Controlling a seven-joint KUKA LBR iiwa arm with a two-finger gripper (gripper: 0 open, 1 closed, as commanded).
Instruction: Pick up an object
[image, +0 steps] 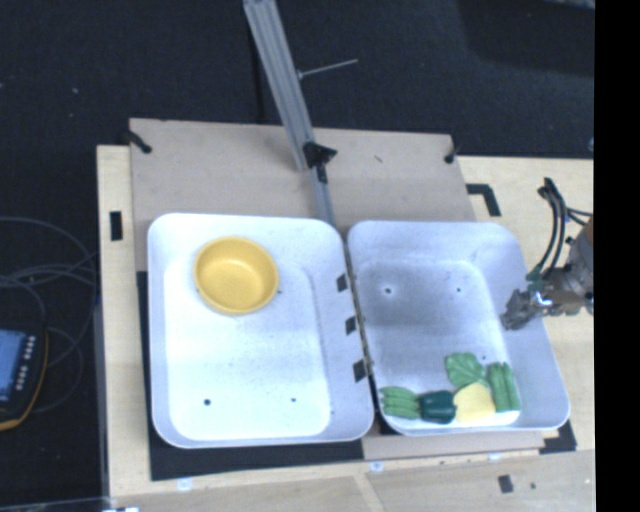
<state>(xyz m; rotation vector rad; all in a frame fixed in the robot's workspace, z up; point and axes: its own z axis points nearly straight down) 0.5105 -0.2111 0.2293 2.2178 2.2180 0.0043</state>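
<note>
while the gripper (522, 306) hung at the right bin's (420, 290) right rim, grip state unclear, your pale bench (120, 400) sat on dark floor (60, 80) beyond it.

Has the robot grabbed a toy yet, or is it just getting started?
Just starting. Nothing looks done: the yellow bowl sits in the left bin, and the green and yellow pieces lie piled in the right bin's near corner. In hand: nothing visible; the gripper is at the right bin's right rim, away from the pile. Left: reach a piece and lift it.
</note>
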